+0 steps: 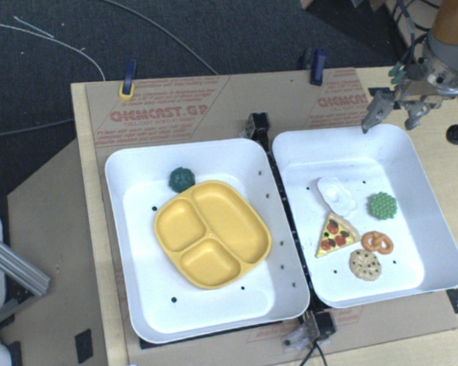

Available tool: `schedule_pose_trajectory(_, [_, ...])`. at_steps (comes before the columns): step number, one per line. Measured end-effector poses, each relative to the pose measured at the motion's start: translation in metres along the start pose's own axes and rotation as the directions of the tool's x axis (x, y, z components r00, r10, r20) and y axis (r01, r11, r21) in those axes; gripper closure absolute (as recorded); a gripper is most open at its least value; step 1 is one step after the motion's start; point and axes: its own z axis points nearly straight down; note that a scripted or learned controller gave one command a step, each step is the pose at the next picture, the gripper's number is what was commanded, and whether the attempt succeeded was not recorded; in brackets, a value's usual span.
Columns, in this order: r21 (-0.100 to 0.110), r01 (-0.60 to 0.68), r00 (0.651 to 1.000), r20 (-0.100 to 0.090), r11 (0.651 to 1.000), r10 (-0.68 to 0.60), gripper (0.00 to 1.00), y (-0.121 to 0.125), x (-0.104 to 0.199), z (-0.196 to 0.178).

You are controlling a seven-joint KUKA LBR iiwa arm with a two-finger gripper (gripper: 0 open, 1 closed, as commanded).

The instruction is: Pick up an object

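Five small toy foods lie in the right bin (pixel 429 192), any one of them a candidate for the pick: a pizza slice (pixel 335 235), a pretzel (pixel 377 242), a chocolate-chip cookie (pixel 365 266), a knobbly green ball (pixel 382 205) and a pale white piece (pixel 336 193) too washed out against the bin to identify. The pizza, pretzel and cookie sit close together; the white piece is just above the pizza's tip, the green ball to its right.

The hand (pixel 393 114) hovers over the bin's far right corner, fingers spread and nothing between them, well apart from every item. By appearances the task stands at the approach stage, no grasp yet made. The next move would call for travelling in over the cluster, choosing one piece, and coming down with the fingers straddling it; the green ball stands a little clearer of its neighbours than the crowded trio does.

In the left bin (pixel 129 227) a yellow three-compartment plate (pixel 211 233) lies with its compartments bare, a dark green lump (pixel 182 178) just beyond its rim.

Both bins rest on a cardboard sheet (pixel 98 229) covering the worktop, held by a blue-and-yellow clamp (pixel 128 80) and a blue clamp (pixel 315 65). Red mirrored lettering (pixel 159 112) on the cardboard appears to read "CHEMCAST GP"; the smaller print is illegible.
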Motion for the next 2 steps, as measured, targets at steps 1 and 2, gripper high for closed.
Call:
schedule_pose_trajectory(1, [-0.014, 0.003, 1.000, 0.003, 1.000, -0.003, 0.00, 0.002, 0.001, -0.009])
schedule_pose_trajectory(2, [-0.010, 0.005, 1.000, 0.003, 1.000, -0.005, 0.00, 0.013, 0.003, 0.044])
